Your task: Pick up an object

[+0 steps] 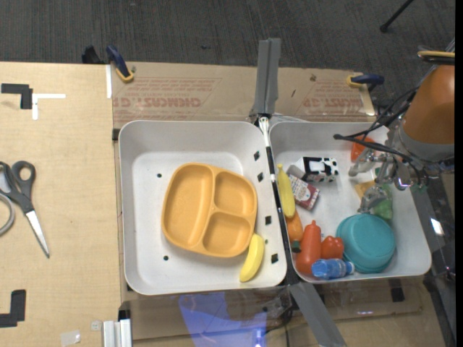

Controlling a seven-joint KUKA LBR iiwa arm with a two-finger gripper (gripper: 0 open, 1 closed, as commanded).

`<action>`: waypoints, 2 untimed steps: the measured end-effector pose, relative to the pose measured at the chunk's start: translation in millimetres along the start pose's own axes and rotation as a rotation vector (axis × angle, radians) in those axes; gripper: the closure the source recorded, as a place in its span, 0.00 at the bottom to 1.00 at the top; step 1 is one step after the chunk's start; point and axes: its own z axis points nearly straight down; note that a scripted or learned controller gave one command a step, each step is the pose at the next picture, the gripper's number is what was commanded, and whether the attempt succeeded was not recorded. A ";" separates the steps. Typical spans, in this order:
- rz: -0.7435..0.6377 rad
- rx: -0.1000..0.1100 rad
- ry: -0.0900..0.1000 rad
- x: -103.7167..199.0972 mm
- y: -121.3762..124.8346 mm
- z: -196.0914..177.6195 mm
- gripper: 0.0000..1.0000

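We judge the pick barely begun: the tool hangs over the right bin, and we cannot tell what state it is in. Nothing is lifted; a green object lies just under it, the teal bowl nearby.

Arm enters from right, orange band uppermost at frame edge. Gripper hangs low, pointing left and down. Finger spread not discernible.
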 end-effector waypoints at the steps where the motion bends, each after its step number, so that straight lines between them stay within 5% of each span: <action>1: -0.002 0.001 -0.006 -2.0 0.5 -10.8 1.00; 2: -0.002 0.001 -0.006 -1.8 0.6 -10.6 0.00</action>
